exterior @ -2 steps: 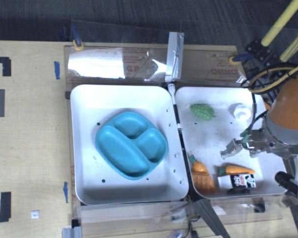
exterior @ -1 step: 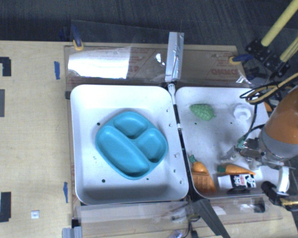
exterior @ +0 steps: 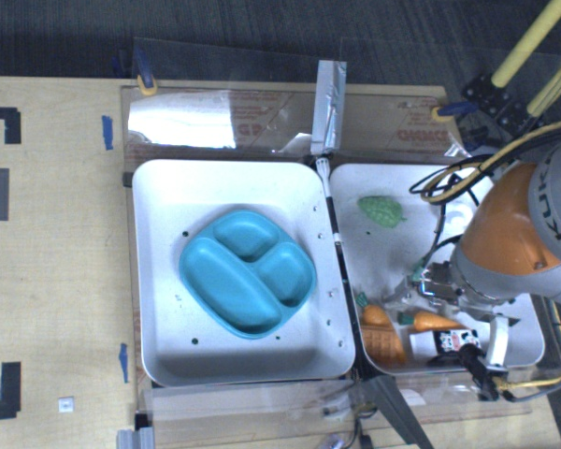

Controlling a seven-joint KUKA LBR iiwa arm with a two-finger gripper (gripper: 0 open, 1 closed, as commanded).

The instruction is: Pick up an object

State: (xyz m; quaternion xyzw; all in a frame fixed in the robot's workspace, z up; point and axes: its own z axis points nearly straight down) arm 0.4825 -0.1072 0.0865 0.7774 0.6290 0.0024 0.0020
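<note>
My gripper [exterior: 442, 293] hangs low over the front half of the right bin [exterior: 407, 241], under the orange-banded wrist [exterior: 510, 237]. Just below it lies a small orange carrot [exterior: 432, 323] with a green top. An orange toy piece [exterior: 378, 316] sits by the bin's left wall. Along the front wall lies an amber bottle [exterior: 393, 345] with a black and white label [exterior: 451, 341]. A green leafy toy [exterior: 381, 210] rests in the far part of this bin, apart from the gripper. The arm hides the bin's right side.
The left bin [exterior: 159, 251] bears a blue divided plate [exterior: 247, 271] in its middle. A metal divider [exterior: 329, 106] and clear panels stand behind the bins. Cables [exterior: 453, 181] loop over the right bin's far corner. A yellow pole [exterior: 538, 31] crosses the top right.
</note>
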